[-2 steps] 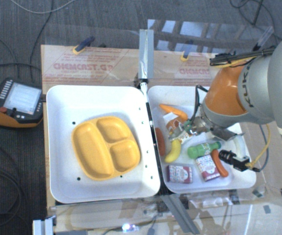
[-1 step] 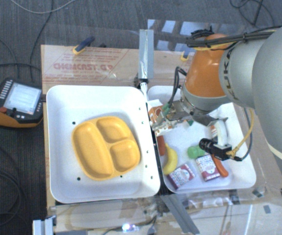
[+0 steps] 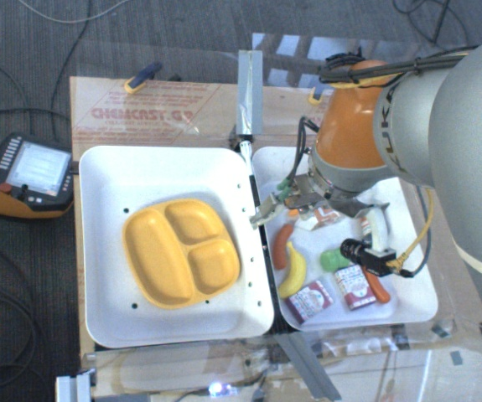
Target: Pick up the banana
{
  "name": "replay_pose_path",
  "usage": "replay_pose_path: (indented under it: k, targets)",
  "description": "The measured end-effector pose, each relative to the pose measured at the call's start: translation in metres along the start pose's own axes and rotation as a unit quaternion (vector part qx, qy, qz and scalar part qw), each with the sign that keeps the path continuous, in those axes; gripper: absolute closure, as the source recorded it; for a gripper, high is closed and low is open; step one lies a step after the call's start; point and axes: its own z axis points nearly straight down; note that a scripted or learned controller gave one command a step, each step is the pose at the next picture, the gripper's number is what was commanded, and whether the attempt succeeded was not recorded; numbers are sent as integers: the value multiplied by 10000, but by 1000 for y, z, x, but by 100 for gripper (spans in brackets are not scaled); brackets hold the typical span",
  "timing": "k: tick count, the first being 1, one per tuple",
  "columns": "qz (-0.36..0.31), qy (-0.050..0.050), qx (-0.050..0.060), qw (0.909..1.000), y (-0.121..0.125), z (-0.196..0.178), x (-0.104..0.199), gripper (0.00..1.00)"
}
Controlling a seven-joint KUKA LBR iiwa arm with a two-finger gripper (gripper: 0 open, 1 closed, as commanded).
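While one banana (image 3: 292, 270) lies there, two cartons (image 3: 309, 300) sit beside it.

Bench (image 3: 140, 111): pale wooden board top with faded red lettering, bearing two shallow white bins side by side, touching along their inner edges. Left bin (image 3: 106, 182) is the larger of the pair in view; right bin (image 3: 417, 300) is partly covered by the arm above it. Also directly on the board: a small blue-and-yellow clamp (image 3: 142, 76) near the far left edge, and an upright grey metal post (image 3: 249, 90) at the far end between the bins.
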Motion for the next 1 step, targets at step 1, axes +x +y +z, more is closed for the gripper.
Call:
replay_pose_path:
  k: [1]
  targets:
    - [-310,-1,3,9995,7,0,46,0]
